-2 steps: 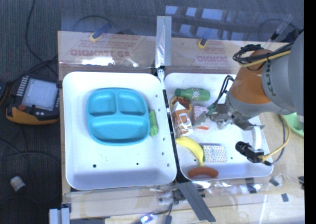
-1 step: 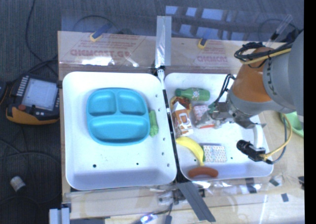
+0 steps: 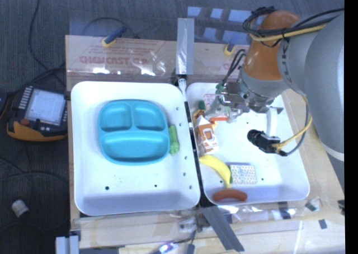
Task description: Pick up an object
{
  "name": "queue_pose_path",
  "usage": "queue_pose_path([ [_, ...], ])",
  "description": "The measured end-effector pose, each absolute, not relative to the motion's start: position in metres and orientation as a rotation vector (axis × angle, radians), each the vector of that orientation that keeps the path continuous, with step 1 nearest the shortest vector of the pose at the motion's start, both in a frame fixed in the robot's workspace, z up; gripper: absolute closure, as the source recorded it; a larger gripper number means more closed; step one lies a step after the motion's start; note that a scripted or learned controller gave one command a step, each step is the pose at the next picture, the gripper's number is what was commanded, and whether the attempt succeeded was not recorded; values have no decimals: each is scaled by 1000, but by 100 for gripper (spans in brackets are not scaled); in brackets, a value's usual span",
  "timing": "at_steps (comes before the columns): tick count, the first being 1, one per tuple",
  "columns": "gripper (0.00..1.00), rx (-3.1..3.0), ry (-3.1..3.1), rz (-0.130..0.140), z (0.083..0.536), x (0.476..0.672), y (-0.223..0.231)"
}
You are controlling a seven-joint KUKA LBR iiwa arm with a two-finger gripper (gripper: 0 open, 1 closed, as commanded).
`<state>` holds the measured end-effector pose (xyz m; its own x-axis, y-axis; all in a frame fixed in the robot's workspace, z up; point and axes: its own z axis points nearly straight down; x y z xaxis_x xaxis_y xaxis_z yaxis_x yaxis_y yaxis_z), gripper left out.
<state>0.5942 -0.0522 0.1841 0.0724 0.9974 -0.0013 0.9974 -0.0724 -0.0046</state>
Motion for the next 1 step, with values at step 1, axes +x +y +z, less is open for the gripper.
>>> queue_pose_path([
  [1,100,-2146,-2293,9,192,583,-68],
])
